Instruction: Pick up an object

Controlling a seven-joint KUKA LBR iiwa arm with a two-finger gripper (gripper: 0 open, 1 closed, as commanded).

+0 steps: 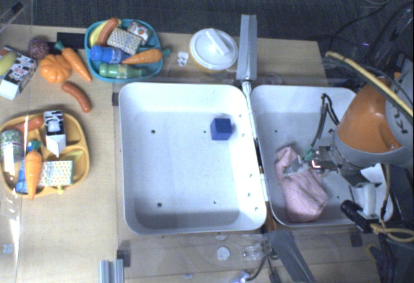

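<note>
The arm point(369, 126) reaches in from the right over the right bin point(291, 97), its orange band above the wrist hanging over that bin's right side. The jaws point(304, 164) sit low in the bin, right at the upper edge of a pink cloth point(299, 192) — a crumpled heap lying in the lower left part of the right bin, close to the wall shared with the left bin point(168, 165). The jaws' tip touches or overlaps the top folds of the cloth, but whether they are apart or clamped on fabric cannot be told from this slant. A blue cube point(222, 128) rests alone in the left bin, toward its upper right corner — well apart from the jaws. On the counter point(65, 236) to the left stand trays of toy food.
</note>
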